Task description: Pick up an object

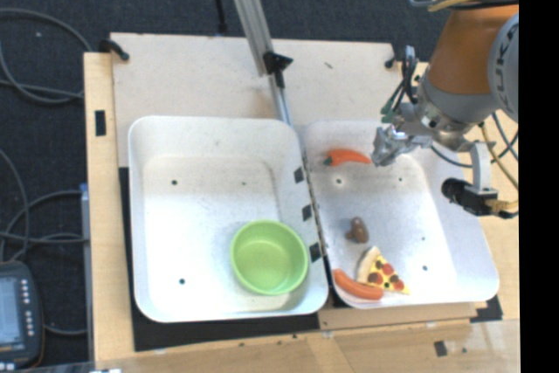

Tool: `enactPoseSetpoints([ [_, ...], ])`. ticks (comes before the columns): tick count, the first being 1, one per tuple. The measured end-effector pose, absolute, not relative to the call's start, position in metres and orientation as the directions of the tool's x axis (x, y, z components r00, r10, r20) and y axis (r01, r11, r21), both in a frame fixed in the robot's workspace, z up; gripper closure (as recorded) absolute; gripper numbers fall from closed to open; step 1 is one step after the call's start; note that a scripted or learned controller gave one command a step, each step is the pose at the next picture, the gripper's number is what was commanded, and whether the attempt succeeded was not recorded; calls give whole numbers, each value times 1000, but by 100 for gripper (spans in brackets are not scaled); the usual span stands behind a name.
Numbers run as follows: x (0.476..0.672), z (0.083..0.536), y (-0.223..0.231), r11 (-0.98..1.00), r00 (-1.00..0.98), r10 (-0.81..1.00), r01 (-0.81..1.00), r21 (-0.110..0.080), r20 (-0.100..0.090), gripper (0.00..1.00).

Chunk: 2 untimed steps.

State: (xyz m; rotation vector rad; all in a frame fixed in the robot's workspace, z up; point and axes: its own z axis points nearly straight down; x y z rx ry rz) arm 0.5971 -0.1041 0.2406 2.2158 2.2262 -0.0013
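The arm (467, 57) reaches in from the right, and its claw (387, 146) hangs over the far part of the right bin (454, 214). Whether the claw is released or clenched cannot be told, since its tip is small and seen from above.

Just left of the claw lies a carrot (348, 157), orange with a darker green end at its left. Its long axis runs left to right, nearly level across the view, and its orange end points toward the claw. That end comes right up to the claw; whether they touch cannot be told, and the carrot is not seen held.

Near the middle of the same bin sits a small brown lump (358, 230), well apart from the carrot. At the near edge a pizza slice (379, 270) lies with its point toward the far side and its crust toward the near right. Just beside it, to the near left, is a sausage (356, 286), its long axis slanting from far left to near right.

The left bin (175, 188) holds a green bowl (269, 256), upright, in its near right corner.

Both bins rest side by side on the pale surface (192, 74). No brand, label or writing can be read on any of these things
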Motion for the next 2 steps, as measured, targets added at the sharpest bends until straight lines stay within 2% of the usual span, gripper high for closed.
enactPoseSetpoints([
  [1,582,250,-47,8,-8,1000,1000,1,3,100],
  [2,575,242,2,7,-7,1000,1000,0,1,100],
])
